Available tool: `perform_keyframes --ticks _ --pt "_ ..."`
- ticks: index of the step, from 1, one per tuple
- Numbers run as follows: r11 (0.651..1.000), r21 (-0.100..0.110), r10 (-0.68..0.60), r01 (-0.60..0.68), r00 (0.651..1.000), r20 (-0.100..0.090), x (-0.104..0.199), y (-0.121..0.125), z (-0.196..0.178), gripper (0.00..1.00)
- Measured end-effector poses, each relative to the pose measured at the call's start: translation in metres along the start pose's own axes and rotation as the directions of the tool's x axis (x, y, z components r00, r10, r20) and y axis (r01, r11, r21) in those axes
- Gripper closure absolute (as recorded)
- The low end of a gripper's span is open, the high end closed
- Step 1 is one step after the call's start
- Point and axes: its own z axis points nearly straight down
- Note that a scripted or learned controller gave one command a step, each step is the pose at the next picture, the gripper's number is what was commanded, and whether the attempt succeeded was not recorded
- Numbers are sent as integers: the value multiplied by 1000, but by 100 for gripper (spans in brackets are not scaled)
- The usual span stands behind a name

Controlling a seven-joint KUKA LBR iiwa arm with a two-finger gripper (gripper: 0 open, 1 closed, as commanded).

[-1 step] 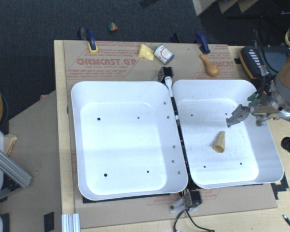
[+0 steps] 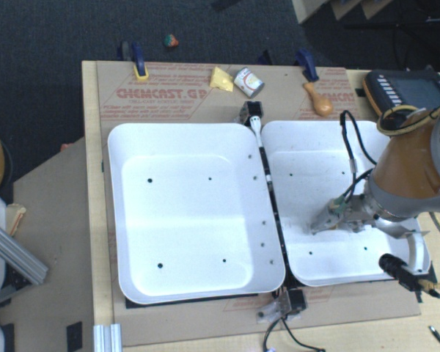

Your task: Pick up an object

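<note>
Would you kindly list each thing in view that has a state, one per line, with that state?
claw: low inside the right bin, whether open or shut cannot be told
right bin: flat on the bench, arm reaching into it
left bin: flat on the bench, beside the right bin
yellow piece: lying on the board behind the bins
wooden spoon: lying on the board behind the right bin

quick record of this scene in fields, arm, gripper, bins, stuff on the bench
arm: grey arm with orange band reaching in from the right
gripper: gripper low over the right bin, nothing seen between its fingers
left bin: left bin, white, shallow
behind the bins: yellow piece, small white block, wooden-looking object, blue clamps
</note>
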Motion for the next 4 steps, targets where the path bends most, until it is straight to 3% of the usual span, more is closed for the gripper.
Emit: perform_keyframes --ticks 1,2,3,4 --pt "1000 -15 -4 4 1000 5 41 54 8 0" --pt "1000 -4 1 -1 1000 1 35 -23 9 0" --pt "1000 -15 -2 2 1000 6 30 39 8 0" --pt "1000 -15 0 0 1000 6 30 37 -2 100"
